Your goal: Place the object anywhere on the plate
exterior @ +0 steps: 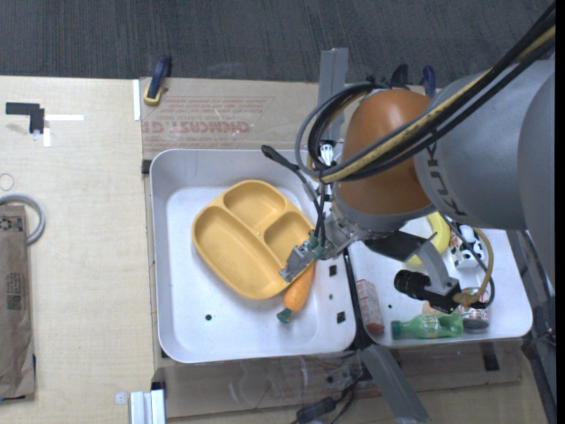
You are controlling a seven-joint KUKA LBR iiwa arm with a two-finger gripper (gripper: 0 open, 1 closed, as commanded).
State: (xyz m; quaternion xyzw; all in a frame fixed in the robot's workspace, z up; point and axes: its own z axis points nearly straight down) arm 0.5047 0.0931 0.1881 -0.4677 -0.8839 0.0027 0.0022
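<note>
A yellow divided plate lies tilted in the left white bin. An orange toy carrot with a green tip sits just off the plate's lower right rim, pointing down-left. My gripper is right at the carrot's thick upper end, over the plate's right edge. The carrot's top end meets the gripper, and the view does not show whether it is held. The grey arm with its orange band covers much of the right bin.
The right bin holds a green bottle, a yellow object partly behind the arm, and a small red and white packet by the dividing wall. Two small dark specks lie on the left bin's floor.
</note>
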